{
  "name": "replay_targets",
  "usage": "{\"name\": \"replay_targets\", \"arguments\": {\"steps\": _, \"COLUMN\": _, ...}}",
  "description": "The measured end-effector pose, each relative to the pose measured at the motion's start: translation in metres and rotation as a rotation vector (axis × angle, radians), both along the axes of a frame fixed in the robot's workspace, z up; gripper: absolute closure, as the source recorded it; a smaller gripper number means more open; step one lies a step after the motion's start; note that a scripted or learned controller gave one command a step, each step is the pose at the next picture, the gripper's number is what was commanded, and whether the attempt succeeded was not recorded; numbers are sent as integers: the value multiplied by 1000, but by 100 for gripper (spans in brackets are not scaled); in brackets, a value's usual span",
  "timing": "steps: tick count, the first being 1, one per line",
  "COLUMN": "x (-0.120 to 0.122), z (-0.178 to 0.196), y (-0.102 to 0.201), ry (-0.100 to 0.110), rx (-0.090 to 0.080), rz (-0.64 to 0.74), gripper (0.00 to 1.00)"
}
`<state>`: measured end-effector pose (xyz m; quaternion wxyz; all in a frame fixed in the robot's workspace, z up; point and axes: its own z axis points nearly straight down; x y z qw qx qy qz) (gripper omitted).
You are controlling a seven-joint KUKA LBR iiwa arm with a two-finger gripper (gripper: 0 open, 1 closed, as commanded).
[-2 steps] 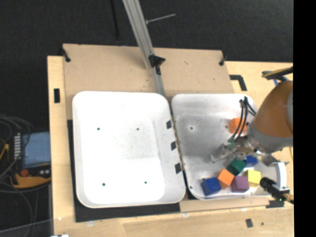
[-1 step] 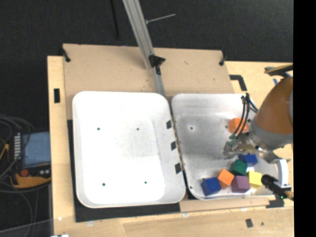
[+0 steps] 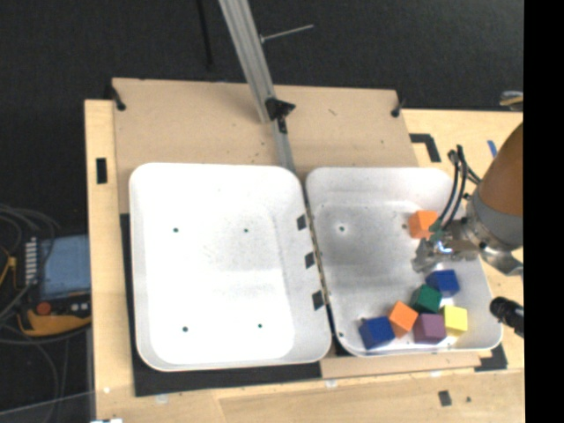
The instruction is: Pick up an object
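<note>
The right bin (image 3: 370, 192) holds 7 blocks: 2 orange (image 3: 421, 223), 2 blue (image 3: 376, 332), 1 green (image 3: 428, 299), 1 purple (image 3: 430, 327), 1 yellow (image 3: 456, 317); the gripper (image 3: 434, 252) hovers among them, finger state unclear; the left bin (image 3: 220, 263) adjoins.

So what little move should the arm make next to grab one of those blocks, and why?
Probably a short drop straight down. The gripper sits over the right bin, between an orange block behind it and a blue block in front, with no block visibly between its fingers. Lowering, perhaps nudged toward the blue block, seems the likeliest way to reach one.
</note>
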<state>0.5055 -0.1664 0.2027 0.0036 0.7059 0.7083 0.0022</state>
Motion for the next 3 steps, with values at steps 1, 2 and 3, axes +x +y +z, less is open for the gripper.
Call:
{"name": "replay_targets", "arguments": {"steps": 1, "x": 1, "z": 3, "y": 0, "ry": 6, "rx": 3, "rz": 1, "gripper": 100}}
{"name": "replay_targets", "arguments": {"steps": 2, "x": 1, "z": -1, "y": 55, "ry": 7, "rx": 2, "rz": 3, "gripper": 100}}
{"name": "replay_targets", "arguments": {"steps": 3, "x": -6, "z": 14, "y": 105, "ry": 6, "rx": 4, "rz": 5, "gripper": 100}}
